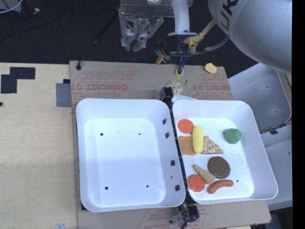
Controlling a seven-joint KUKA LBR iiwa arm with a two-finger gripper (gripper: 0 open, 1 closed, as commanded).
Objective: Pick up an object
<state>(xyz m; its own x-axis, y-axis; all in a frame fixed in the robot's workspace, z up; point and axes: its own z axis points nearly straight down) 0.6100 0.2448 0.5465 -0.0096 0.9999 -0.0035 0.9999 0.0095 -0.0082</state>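
The right bin [259, 151] holds several toy foods: a yellow corn cob [197, 138], an orange-red disc [186, 126], a tan slice [187, 146], a triangular wedge [212, 146], a green ball [232, 135], a brown round cookie [218, 167], a cone [204, 173], a second red disc [196, 182] and a sausage [219, 186]. My gripper [138, 37] hangs high at the top of the view, beyond the back edge of the left bin [86, 142] and far from all the foods. It looks blurred against the dark background.
A speckled cookie [174, 86] lies on the cardboard just behind the divide between the bins. A yellow piece [210, 68] and a small blue-yellow item [180, 70] lie further back. The large grey arm body [257, 18] fills the upper right.
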